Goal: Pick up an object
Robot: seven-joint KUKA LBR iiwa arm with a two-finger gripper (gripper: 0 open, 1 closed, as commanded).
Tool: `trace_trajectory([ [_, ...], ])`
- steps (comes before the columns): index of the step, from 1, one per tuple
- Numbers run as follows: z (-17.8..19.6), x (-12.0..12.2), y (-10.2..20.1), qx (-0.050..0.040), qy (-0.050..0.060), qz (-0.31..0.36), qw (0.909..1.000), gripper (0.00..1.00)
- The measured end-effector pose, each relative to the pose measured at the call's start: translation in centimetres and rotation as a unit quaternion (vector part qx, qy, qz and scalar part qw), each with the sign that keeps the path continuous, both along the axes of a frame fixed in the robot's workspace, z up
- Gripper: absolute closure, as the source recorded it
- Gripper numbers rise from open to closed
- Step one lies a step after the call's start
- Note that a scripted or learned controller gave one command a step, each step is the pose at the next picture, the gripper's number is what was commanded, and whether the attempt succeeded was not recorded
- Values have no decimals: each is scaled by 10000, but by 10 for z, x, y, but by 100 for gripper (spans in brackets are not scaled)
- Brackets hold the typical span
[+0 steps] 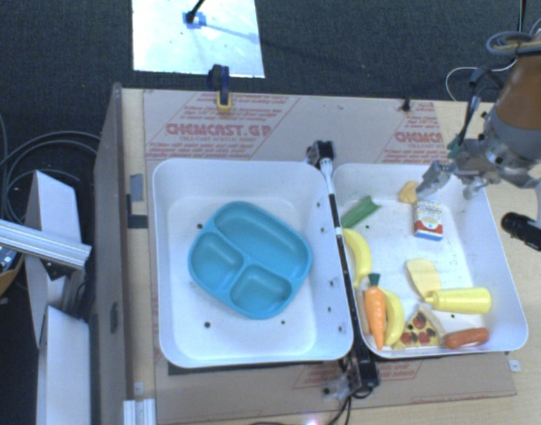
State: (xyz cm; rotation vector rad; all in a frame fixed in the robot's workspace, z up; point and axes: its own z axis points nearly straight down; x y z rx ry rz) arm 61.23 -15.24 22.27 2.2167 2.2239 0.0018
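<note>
My gripper [454,182] hangs over the far right corner of the right bin [505,282], open, with nothing between its fingers. Just left of it lies a small yellow piece [408,191]. A red and white carton [428,220] sits a little below the left fingertip [435,177]. Further toward the front lie a pale yellow block [421,277], a yellow bottle [460,301], a sausage [465,336], a pizza slice [421,326], a carrot [374,312], two bananas [359,253] and a green piece [359,211].
The left bin [177,202] holds a blue divided plate [249,258]. A black clamp [321,155] sits at the far end of the ridge between the bins. The arm's grey and orange body [522,113] fills the upper right.
</note>
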Motion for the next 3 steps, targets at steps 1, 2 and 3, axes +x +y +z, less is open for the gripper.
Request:
trace_trajectory([
  [1, -114, 21, -20, 3, 41, -14, 10000, 0],
  [2, -141, -52, -28, 11, 43, -32, 10000, 0],
  [3, -139, -97, -35, 8, 25, -25, 10000, 0],
])
